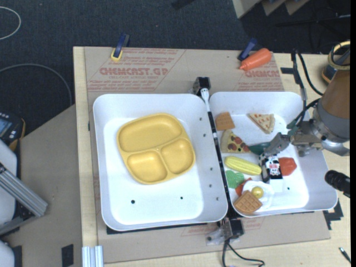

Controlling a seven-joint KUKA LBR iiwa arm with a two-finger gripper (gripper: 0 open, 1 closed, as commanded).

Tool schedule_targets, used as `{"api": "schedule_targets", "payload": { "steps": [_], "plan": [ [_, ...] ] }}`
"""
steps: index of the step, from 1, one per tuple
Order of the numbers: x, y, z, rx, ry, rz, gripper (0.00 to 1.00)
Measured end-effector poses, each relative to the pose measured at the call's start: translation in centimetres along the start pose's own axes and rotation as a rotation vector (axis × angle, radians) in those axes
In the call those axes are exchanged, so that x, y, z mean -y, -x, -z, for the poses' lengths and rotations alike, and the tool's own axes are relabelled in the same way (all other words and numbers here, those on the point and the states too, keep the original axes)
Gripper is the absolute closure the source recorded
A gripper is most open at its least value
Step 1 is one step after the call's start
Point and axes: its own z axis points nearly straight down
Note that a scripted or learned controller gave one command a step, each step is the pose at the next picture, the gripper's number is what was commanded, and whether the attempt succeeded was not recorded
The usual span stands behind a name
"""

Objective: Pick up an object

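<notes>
Two shallow white plastic bins sit side by side on the pale wooden counter (pixel 83 149). The left bin (pixel 111 204) holds a yellow plastic divided tray (pixel 156 147) with three compartments, lying toward the upper centre of that bin. The right bin (pixel 317 196), in the right half of the frame, holds a cluster of toy food pieces. Near its upper edge lie a brown square cracker-like piece (pixel 225 120) and a tan triangular slice (pixel 263 120). Below the brown piece lies a flat pizza-slice piece with red spots (pixel 233 143). Lower still sit a yellow corn cob (pixel 242 165), a bright green leafy piece (pixel 234 178), a fried egg with a yellow yolk (pixel 258 193), and a brown waffle-patterned biscuit (pixel 247 204) at the bin's lower edge. A red rounded piece (pixel 287 164) lies just right of the cluster's middle.

The grey arm reaches in from the right edge of the frame, and its gripper (pixel 271 168) hangs low over the middle of the right bin, just beside the red piece and the corn cob. I cannot tell how the gripper is set, nor whether anything sits in it, because its tip blends into the clutter beneath.

An orange carrot-shaped toy (pixel 256 59) rests on the counter above the right bin, outside both bins.
</notes>
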Motion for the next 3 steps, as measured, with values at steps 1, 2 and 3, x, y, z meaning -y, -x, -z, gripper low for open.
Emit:
{"api": "schedule_targets", "payload": {
  "steps": [1,2,3],
  "plan": [
    [-0.3,0.0,0.6,0.002,0.013,0.003,0.00],
    [0.5,-0.4,-5.5,-0.001,0.004,0.002,0.00],
    [0.4,-0.3,-11.8,0.000,0.005,0.002,0.00]
  ]
}}
